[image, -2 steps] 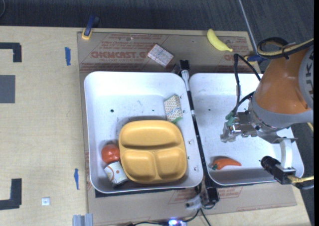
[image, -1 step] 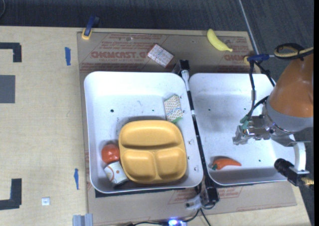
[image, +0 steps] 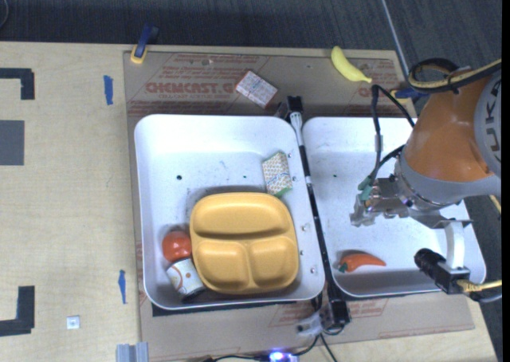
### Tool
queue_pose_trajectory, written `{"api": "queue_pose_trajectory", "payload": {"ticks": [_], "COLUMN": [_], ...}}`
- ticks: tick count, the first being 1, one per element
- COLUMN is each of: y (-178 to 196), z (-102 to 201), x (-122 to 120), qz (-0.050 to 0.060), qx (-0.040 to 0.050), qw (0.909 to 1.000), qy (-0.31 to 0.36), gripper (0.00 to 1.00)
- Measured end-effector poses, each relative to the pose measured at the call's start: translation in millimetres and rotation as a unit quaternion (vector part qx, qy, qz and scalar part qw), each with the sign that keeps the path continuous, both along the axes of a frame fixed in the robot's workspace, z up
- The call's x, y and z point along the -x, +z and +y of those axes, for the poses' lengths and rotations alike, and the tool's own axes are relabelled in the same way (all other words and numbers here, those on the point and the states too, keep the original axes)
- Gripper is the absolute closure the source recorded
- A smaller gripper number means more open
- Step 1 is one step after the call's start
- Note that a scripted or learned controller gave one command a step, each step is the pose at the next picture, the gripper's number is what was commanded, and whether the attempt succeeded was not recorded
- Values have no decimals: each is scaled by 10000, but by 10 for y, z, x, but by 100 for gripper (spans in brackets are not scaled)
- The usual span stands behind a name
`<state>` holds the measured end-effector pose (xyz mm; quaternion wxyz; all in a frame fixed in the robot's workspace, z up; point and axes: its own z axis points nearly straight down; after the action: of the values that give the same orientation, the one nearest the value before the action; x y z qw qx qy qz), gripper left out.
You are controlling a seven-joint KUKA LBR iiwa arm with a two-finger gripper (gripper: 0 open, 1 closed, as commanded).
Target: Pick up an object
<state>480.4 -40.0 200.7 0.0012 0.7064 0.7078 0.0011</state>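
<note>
Orange pepper (image: 360,261): lay in the right bin (image: 335,153), close to its near wall, apparently the handiest thing to pick.
Long axis: ran roughly nine to three o'clock, tapered tip toward three.
Yellow tray (image: 243,241): filled the near part of the left bin (image: 159,153), a red ball (image: 176,244) and a small cup (image: 185,276) at its eight o'clock.
Pincer (image: 368,210): hung above the pepper, which lay at about six o'clock from it, apart.
Pincer state: could not be told; too small and cluttered.
Arm (image: 450,141): came in from three o'clock, wrist bent down over the right bin.
Patterned packet (image: 276,172): sat farther back in the left bin.
Banana (image: 349,65): lay on the bench (image: 64,193) beyond the bins.
</note>
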Motion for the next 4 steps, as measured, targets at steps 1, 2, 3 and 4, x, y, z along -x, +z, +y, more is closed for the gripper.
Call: {"api": "queue_pose_trajectory", "payload": {"ticks": [1,2,3,4], "y": [-161,52,154,122], "z": [-227,-268,-265,61], "x": [-337,10,-4,0], "qz": [7,24,8,13], "qx": [4,-7,-4,-7], "qw": [10000,10000,10000,10000], "qy": [-12,-9,-3,-2], "gripper": [100,100,100,100]}}
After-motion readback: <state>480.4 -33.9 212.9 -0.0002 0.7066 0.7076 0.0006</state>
